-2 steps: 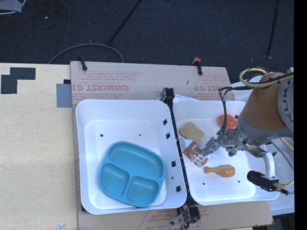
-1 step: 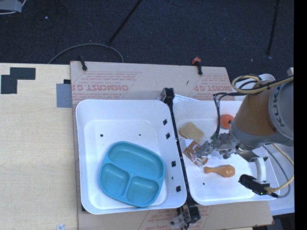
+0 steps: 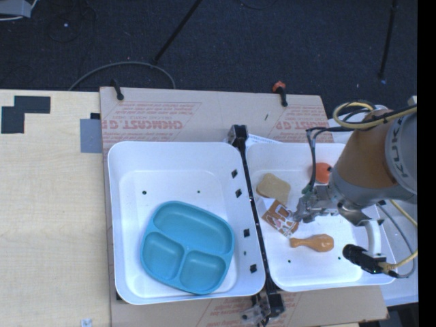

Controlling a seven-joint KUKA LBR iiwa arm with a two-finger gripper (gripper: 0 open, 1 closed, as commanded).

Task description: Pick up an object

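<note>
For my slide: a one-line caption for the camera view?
Gripper poised over small items in the right bin; blue tray in the left bin.

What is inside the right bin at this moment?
The right bin holds a tan bread slice, a brown patterned packet, a drumstick-shaped toy and something orange, partly covered by the arm.

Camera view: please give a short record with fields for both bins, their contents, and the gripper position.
left bin: blue divided tray
right bin: tan flat piece, brown patterned packet, tan drumstick-shaped toy, orange object partly behind the arm
gripper: low in right bin, beside the packet
held object: none seen
</note>
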